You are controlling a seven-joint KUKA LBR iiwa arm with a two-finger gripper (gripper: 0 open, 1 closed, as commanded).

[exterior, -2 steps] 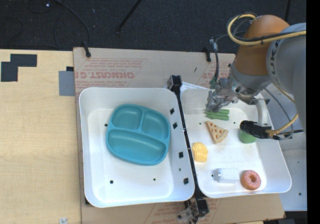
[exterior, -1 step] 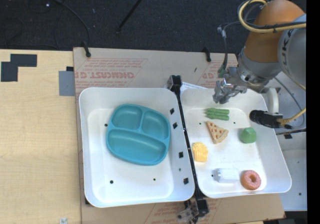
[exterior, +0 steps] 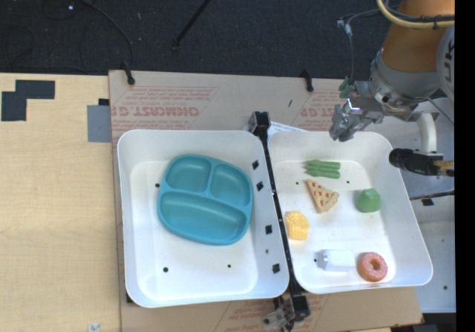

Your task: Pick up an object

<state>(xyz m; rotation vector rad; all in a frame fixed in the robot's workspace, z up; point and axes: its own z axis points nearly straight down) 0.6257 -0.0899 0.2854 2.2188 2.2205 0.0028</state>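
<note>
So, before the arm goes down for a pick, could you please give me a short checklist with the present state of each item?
1. Hand above the right bin's far rim, carrying nothing: ok.
2. Finger opening: cannot tell.
3. Items lying apart in the right bin: green beans, pizza slice, green ball, corn, doughnut, white bottle: ok.
4. Hand lined up over an item: not ok; the beans lie nearest.
5. Blue plate sitting in the left bin, out of the way: ok.

Dark floor (exterior: 223, 18) with cables (exterior: 111, 22); light wooden bench (exterior: 52, 212).
</note>
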